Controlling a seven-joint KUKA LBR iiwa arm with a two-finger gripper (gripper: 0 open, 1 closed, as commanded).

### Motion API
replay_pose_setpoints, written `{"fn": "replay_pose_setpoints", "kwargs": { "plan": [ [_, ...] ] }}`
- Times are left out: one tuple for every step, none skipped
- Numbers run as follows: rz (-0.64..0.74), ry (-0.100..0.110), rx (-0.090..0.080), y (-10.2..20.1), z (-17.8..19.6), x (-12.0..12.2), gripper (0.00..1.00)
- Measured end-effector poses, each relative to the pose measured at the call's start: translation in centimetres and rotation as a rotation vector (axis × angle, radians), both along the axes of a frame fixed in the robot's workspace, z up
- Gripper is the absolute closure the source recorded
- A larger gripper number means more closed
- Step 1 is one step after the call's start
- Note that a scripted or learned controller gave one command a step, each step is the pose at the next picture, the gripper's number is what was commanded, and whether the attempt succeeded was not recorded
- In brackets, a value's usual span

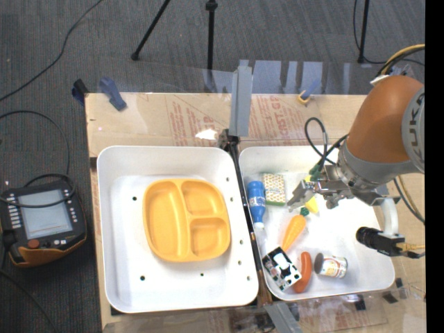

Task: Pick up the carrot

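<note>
Orange carrot [293, 232] in right bin [374, 272], just below hand [310, 194]

One fixed camera looks down aslant on both bins [173, 159] from above

Divided plate [186, 219] sits in the left bin [111, 186]; carrot [294, 232] is in the right bin [374, 272], bottle [256, 198] to its left, can [331, 266] nearer the front.
</note>
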State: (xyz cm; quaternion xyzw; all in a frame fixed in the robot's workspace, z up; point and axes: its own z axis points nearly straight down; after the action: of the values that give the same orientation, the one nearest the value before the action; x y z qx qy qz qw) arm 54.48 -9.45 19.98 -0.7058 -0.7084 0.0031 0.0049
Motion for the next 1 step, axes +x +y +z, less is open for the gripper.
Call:
{"fn": "replay_pose_setpoints", "kwargs": {
  "plan": [
    [0.046, -0.003, 0.001, -3.54, -11.65, -1.32, 0.00]
  ]
}}
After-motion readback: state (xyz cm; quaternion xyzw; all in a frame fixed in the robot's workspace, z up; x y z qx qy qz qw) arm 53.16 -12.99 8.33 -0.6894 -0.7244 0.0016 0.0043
